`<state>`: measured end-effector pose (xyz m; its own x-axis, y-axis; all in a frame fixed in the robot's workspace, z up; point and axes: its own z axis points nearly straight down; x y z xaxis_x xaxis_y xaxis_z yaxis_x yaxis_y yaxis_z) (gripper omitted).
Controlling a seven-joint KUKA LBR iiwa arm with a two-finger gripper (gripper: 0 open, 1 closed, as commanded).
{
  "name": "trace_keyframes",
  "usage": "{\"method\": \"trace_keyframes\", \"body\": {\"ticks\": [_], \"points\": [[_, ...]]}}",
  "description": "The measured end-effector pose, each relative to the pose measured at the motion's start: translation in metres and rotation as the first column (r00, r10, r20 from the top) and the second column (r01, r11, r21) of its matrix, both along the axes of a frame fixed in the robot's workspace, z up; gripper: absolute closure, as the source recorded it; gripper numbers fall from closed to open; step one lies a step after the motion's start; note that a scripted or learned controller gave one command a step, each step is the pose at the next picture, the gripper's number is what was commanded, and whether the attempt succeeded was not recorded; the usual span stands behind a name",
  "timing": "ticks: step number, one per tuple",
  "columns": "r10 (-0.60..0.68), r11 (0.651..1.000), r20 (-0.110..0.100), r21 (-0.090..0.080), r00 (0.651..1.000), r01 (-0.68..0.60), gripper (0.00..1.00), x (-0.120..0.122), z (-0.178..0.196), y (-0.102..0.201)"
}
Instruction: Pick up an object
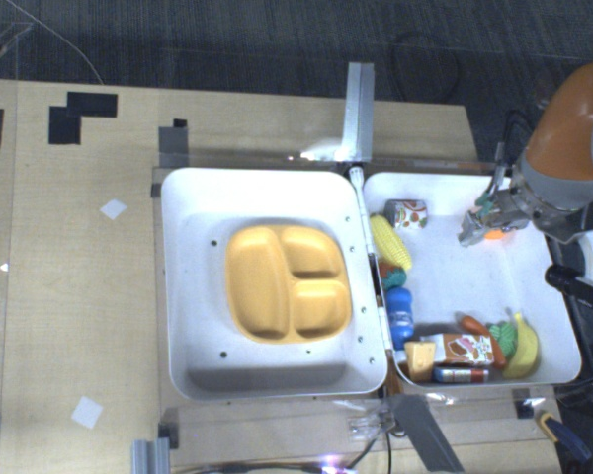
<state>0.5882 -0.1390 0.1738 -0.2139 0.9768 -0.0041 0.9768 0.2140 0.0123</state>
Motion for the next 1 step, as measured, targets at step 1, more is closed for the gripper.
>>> {"method": "trace_keyframes", "body": {"ticks": [1], "points": [[0.182, 0.983, 0.000, -0.004, 0.983, -0.182, 1.00, -0.0306, -0.0834, -0.0459]]}}
